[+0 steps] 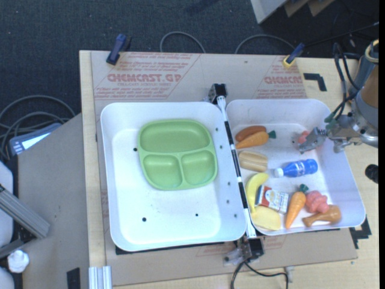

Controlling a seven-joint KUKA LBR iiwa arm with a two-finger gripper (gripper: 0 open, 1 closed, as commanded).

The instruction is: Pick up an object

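overhead, the gripper [308, 138] hangs over the upper right part of the right bin [349, 179], its fingers too small and blurred to tell whether they are spread or closed, and nothing is seen between them. just below it lies a blue bottle [297, 168]. further left sit a carrot [252, 139] and a hot dog bun [253, 161]; lower down are a banana [260, 205], a small red and white packet [274, 200], a second carrot [294, 208] and a pink toy [316, 201]. the left bin [120, 179] holds a green divided plate [177, 154].
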